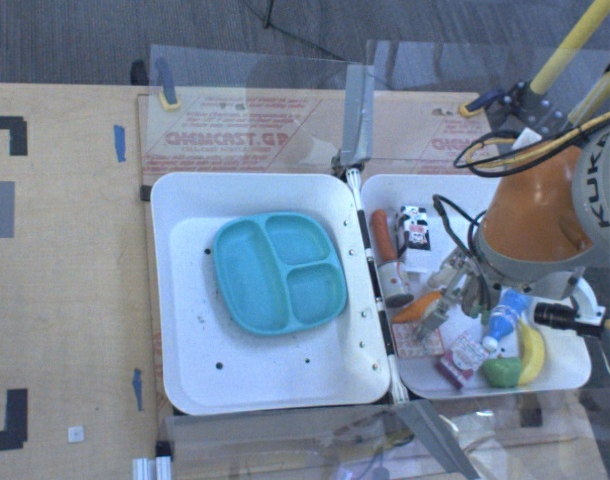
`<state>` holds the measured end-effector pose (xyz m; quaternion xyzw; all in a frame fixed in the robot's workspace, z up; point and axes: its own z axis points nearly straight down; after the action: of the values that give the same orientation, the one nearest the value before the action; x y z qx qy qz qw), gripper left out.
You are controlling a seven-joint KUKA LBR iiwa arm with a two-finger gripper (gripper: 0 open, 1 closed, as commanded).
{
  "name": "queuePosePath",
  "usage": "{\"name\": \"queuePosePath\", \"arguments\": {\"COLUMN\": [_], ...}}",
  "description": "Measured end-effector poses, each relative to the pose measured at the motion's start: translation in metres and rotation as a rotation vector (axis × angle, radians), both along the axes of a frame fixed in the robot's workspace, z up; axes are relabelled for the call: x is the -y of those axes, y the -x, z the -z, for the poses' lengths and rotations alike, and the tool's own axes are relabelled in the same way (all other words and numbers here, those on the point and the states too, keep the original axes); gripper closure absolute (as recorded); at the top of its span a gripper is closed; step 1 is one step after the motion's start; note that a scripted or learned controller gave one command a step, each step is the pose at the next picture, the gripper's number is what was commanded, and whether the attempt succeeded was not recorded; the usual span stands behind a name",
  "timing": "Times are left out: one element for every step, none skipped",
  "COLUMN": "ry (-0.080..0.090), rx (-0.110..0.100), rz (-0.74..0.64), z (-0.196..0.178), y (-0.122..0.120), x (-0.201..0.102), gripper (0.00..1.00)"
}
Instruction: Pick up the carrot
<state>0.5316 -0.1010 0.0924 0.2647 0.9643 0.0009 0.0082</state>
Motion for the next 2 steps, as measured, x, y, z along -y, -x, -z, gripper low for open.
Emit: {"name": "queuePosePath", "arguments": {"ry": [-0.002, -0.002], "rx": [-0.009, 0.000], "rz": [-0.035, -0.030], "z": [-0.020, -0.032], "y": [-0.071, -0.072], "x": [0.018, 0.020], "gripper": [0.00, 1.00]}}
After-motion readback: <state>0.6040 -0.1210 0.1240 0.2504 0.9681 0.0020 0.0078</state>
